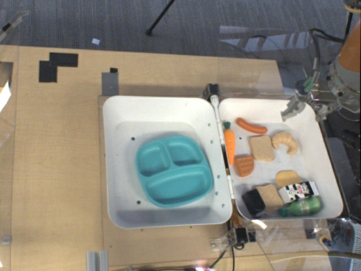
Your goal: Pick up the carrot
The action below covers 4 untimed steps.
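slim tapered orange carrot (pixel 229 145)

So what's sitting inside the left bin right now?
Inside the left bin lies a teal divided plate with nothing visible in its three compartments. The bin floor under the plate is covered, so unseen.

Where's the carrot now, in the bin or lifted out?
In the bin. The carrot lies flat along the right bin's left wall; the gripper is off at the far corner.

light: even, bright | glare: left edge of bench (pixel 4 97) | shadows: soft | focus: slightly soft
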Tool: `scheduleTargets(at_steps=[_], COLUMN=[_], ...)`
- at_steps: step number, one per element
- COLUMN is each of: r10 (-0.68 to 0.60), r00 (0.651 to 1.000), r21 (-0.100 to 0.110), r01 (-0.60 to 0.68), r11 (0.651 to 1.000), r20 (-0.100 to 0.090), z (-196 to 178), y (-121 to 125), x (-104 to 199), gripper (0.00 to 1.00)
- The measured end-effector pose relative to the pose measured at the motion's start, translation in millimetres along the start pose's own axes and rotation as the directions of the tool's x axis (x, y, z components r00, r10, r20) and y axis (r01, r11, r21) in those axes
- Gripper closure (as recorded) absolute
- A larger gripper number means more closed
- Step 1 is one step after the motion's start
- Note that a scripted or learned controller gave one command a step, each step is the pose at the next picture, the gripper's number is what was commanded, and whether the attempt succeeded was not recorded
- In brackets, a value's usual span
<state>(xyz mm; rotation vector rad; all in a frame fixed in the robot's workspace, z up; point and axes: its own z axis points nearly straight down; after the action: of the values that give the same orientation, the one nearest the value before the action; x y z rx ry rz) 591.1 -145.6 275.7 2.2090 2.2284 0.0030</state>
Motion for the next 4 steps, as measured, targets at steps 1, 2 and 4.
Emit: scheduleTargets(at_steps=[1,2,4], r10=[-0.181,-0.361,-0.566], r00=[0.983,0.932,0.824], r21=[0.004,-0.008,-0.013], r01=[0.181,0.361,0.566], r11=[0.983,0.932,0.824], r20=[-0.001,0.004,0.005], z=[88,186,172], y=[-52,-53,-97], x=[-10,-2,26], gripper=[0.00,0.00,1.00])
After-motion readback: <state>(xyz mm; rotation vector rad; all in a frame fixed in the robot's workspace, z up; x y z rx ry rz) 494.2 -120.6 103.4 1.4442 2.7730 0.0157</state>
